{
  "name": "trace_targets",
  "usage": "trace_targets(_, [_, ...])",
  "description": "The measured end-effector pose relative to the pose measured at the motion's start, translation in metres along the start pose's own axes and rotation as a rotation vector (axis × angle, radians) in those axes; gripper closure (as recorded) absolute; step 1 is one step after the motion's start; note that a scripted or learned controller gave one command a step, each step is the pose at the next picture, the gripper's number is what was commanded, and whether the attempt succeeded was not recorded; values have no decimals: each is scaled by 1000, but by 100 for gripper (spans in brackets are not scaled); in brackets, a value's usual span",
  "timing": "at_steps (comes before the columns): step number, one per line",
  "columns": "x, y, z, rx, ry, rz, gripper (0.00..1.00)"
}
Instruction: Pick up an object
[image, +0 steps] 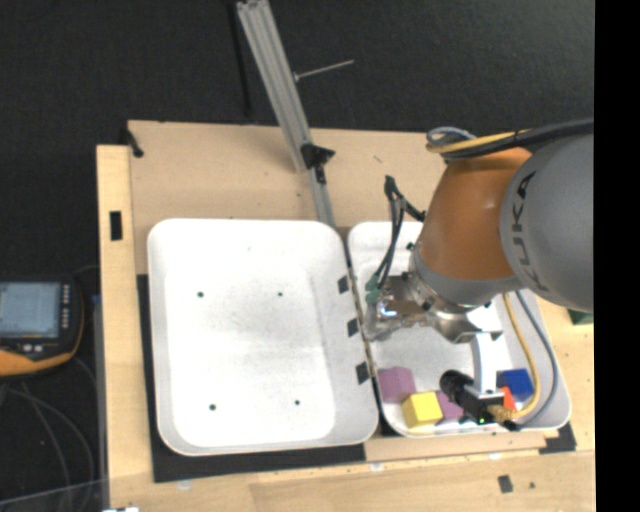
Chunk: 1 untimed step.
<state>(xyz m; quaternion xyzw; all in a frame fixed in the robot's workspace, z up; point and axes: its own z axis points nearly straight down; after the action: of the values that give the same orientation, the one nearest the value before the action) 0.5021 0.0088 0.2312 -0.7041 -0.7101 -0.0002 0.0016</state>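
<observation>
In the camera view we see the arm (480, 225) reaching in from three o'clock, low over the right bin (555, 405). Its gripper (385, 308) hangs by the bin's nine o'clock wall — whether anything is held, we cannot tell. A purple block (396, 381), yellow block (423, 408) and blue block (514, 384) lie toward six o'clock. We judge the approach under way — next, shift toward a block and descend.

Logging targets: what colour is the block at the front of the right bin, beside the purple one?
Yellow block, clearest in the camera view.
</observation>
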Motion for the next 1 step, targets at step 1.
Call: trace_targets(1, [62,31,-1,-4,-1,-1,100])
